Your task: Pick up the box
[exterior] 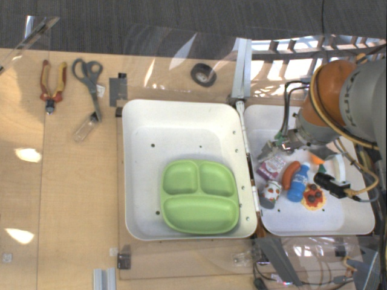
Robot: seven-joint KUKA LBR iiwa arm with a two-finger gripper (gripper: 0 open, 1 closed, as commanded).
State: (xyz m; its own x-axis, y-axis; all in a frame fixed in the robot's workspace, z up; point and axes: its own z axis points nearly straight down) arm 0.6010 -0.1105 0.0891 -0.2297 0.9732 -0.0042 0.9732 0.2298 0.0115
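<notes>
My claw (289,142) hangs over the right bin (363,222) clutter, grip state unreadable; box (272,165) not yet lifted.

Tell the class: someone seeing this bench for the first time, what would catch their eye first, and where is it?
Most likely the bright green divided plate, lying alone in the left bin. Next, the bulky grey arm with its orange band, leaning over the right bin above a colourful clutter of small items. Off to the far left, scissors and red-handled pliers lie on the wooden bench.
</notes>
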